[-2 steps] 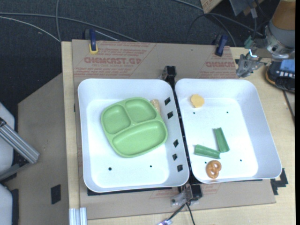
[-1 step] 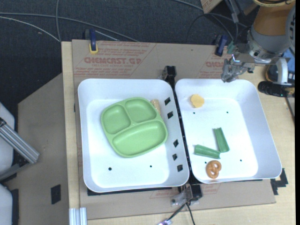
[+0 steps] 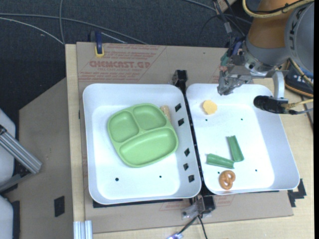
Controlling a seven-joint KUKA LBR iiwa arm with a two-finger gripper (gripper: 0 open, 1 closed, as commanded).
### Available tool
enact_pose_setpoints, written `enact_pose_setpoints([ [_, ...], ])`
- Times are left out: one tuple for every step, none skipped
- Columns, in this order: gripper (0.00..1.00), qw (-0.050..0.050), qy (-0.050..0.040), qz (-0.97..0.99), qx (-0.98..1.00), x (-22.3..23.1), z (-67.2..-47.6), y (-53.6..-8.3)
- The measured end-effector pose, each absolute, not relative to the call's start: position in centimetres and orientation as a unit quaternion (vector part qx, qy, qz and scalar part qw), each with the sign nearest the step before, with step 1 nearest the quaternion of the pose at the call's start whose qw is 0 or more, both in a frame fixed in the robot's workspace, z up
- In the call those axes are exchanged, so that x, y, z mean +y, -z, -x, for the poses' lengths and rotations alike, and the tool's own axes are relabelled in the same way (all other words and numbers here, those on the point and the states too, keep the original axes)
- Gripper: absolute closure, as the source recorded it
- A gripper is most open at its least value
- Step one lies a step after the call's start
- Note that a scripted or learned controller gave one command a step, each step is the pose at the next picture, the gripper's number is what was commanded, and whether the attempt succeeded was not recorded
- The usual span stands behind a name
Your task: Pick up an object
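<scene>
Right bin [image 3: 279, 148] contents: a small yellow chunk [image 3: 210, 107] lying near the back left corner; two green sticks toward the front, one [image 3: 235, 148] angled lengthwise, the other [image 3: 220, 160] lying crosswise with its end just beside the first; a brown pretzel [image 3: 227, 179] flat near the front edge, just below the sticks.

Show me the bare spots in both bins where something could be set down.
Left bin: the green divided plate takes the middle; bare floor runs along the near edge and left wall. Right bin: bare in the middle, between the yellow piece and two green sticks, and on the right. The near corner is crowded by the pretzel; the gripper hangs over the far edge.
</scene>
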State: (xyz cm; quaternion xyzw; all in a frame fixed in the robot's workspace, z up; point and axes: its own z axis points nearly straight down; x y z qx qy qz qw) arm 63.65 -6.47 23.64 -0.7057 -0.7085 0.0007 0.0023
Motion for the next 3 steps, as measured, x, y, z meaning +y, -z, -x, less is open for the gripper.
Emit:
enact_pose_setpoints([
  [1.00,0.002,-0.0007,0.707,-0.707,-2.0,-62.1,-24.4],
  [1.00,0.002,-0.0008,0.706,-0.709,3.6,-60.7,-23.6],
  [1.00,0.002,-0.0014,0.706,-0.709,8.9,-58.1,-22.4],
])
